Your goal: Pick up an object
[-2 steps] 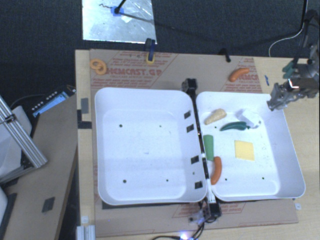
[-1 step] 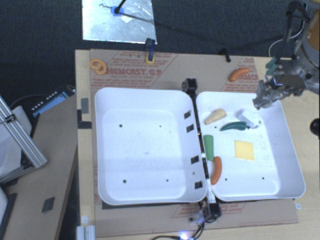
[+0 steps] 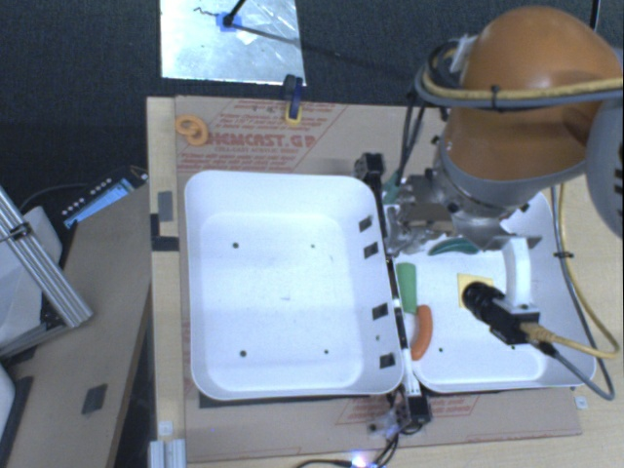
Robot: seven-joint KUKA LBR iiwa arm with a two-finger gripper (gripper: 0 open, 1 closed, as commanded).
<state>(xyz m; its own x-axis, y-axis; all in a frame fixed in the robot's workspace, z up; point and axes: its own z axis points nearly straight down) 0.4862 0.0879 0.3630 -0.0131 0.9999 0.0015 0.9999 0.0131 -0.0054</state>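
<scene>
We see the bench (image 3: 253, 130) first, a board carrying two white bins side by side. The left bin (image 3: 283, 281) has only bare floor showing; the right bin (image 3: 487, 364) holds the loose pieces, which is why the arm (image 3: 526, 86) hangs over that side, its orange band covering most of the bin's far half. The hand (image 3: 429, 217) sits low at the far left corner of the right bin, but we cannot tell its state, since the wrist hides it from above. In the open part of that bin lie a yellow piece (image 3: 475, 283) beside a black fitting, a green piece (image 3: 407, 286) along the left wall, and just nearer us an orange piece (image 3: 422, 331), none touching the hand. We judge the pick not yet made.
</scene>
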